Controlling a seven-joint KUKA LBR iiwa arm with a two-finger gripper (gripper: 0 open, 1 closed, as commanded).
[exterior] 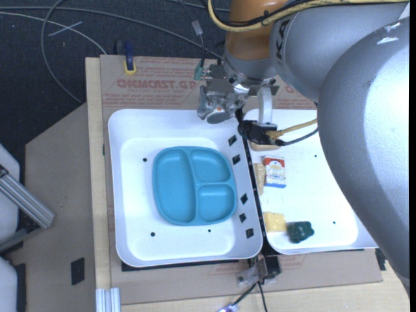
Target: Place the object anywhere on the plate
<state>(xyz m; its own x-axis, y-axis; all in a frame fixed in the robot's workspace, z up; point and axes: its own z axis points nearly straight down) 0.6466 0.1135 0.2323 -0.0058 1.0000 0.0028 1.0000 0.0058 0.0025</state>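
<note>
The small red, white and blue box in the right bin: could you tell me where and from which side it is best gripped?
Judging from the camera view, the small box lies flat in the right bin, so come from straight above. Close across its two long sides, near the middle. A tan item sits close against its left side, leaving little room for a finger there, so a slight offset toward the blue lower end may help.

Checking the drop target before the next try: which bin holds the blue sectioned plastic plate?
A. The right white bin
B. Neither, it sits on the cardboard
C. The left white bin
C: the blue sectioned plastic plate lies flat inside the left white bin, with the small items in the right white bin.
</note>
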